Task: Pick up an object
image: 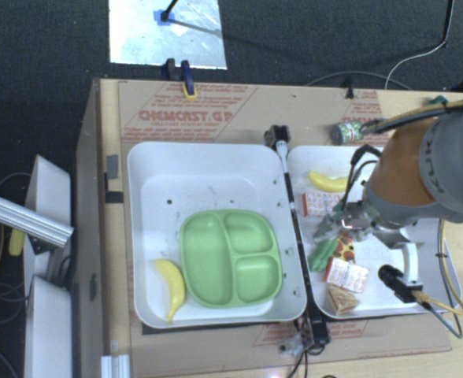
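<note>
Left bin [149,172] holds green tray [231,258], banana [171,287].

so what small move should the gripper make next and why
Probably a short descent straight down. The gripper sits in the right bin above a crowded pile: a green item, a red-and-white packet and a brown block. Nothing is visibly between its fingers yet, so lowering onto the green item seems sensible.
</note>
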{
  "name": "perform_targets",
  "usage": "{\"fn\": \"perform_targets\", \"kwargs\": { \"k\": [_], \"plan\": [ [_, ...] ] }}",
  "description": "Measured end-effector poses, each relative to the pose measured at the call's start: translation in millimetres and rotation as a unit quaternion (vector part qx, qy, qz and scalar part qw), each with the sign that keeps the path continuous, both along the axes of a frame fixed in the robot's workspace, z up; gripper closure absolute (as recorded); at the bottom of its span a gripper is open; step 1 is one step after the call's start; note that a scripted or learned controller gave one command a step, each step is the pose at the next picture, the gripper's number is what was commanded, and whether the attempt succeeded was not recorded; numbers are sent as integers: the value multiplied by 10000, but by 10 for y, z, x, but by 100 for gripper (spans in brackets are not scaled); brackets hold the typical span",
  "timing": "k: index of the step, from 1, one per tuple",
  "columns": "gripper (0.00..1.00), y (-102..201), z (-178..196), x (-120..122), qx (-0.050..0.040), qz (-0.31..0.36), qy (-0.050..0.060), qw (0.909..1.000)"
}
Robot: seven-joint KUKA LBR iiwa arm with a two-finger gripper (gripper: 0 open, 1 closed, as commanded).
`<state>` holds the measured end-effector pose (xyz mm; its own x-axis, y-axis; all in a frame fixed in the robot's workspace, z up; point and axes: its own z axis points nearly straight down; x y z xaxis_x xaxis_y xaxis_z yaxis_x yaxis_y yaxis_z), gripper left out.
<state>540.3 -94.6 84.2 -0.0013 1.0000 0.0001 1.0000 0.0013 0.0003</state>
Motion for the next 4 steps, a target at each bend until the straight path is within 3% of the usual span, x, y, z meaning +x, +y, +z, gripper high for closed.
{"fn": "perform_targets", "kwargs": {
  "k": [1,2,3,4],
  "plan": [
    [0,-129,8,610,-4,13,-14,10000],
    [0,56,-16,1141,7,-11,66,10000],
    [0,-110,2,1087,-5,4,-5,10000],
    [0,-30,0,1104,-3,9,8,10000]
  ]
}}
